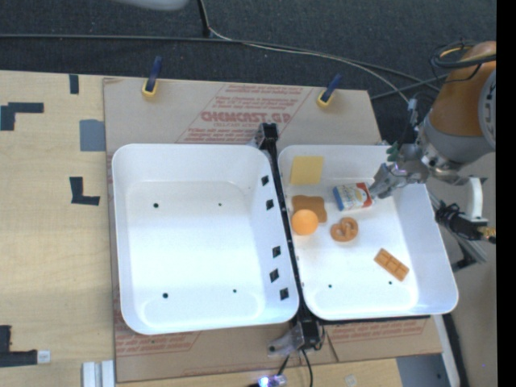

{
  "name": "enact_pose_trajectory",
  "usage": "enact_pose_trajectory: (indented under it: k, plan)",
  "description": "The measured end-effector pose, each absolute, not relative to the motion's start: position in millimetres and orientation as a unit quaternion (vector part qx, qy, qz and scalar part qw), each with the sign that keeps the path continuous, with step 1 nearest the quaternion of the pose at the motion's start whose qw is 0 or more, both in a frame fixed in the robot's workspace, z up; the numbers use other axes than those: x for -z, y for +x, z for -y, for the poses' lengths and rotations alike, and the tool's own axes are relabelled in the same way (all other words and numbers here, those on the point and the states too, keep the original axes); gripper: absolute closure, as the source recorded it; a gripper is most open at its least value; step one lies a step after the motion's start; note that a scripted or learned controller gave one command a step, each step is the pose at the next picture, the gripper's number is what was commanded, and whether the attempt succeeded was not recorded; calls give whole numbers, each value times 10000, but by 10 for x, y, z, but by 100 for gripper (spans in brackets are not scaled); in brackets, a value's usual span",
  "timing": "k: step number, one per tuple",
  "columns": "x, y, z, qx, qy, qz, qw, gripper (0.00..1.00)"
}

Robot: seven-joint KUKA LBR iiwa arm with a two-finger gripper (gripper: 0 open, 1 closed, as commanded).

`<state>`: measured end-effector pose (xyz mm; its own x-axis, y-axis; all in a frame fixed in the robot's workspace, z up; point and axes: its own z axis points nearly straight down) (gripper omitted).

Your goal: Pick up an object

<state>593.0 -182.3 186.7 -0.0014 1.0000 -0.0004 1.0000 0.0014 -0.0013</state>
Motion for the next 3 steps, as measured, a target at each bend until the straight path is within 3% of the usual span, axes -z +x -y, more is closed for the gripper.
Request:
enact_pose_trajectory:
  k: [1,2,3]
  plan:
    - [-892,6460,1670,6,-7057,7085,-30,0]
    - [-1048,5362,1274,-10,-7073,7069,25,0]
    - [-5090,5954,577,53,-7052,7090,-69,0]
